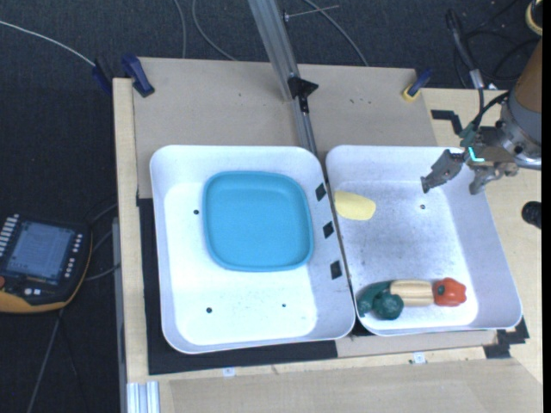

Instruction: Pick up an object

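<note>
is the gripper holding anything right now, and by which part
Nothing is held. The open two-finger gripper hangs over the right white bin's far right edge, apart from the pale yellow lump.

We've got loads of open floor in the middle of the right white bin (482,231). A pale yellow lump (354,206) hugs its left wall, and a dark green blob (380,303), a tan roll (411,292) and a red piece (448,292) line its near wall. A blue square plate (257,220) crowds the left white bin (172,256).
</note>
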`<state>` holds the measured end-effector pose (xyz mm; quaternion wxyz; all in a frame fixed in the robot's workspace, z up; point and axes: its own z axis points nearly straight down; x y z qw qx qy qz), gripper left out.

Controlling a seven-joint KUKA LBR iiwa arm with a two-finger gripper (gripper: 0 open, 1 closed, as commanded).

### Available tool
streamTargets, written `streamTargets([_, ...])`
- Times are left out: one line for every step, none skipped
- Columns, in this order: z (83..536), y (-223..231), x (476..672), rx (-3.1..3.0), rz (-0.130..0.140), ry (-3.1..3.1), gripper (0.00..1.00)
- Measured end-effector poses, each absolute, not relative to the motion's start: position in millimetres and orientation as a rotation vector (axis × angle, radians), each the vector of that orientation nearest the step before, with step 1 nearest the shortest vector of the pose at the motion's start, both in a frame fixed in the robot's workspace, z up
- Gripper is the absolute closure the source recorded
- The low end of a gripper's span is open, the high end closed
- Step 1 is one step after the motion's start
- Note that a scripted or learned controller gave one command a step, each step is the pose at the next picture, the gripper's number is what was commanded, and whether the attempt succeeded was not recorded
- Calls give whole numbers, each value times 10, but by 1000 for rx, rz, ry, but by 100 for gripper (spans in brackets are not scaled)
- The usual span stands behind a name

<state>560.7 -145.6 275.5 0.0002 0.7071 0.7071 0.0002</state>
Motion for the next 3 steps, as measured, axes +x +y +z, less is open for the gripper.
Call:
streamTargets([2755,-1456,5607,2221,0,2221,0])
streamTargets([2332,-1423,5597,2223,-3,2224,0])
streamTargets([1735,-1347,5574,2224,-4,2225,0])
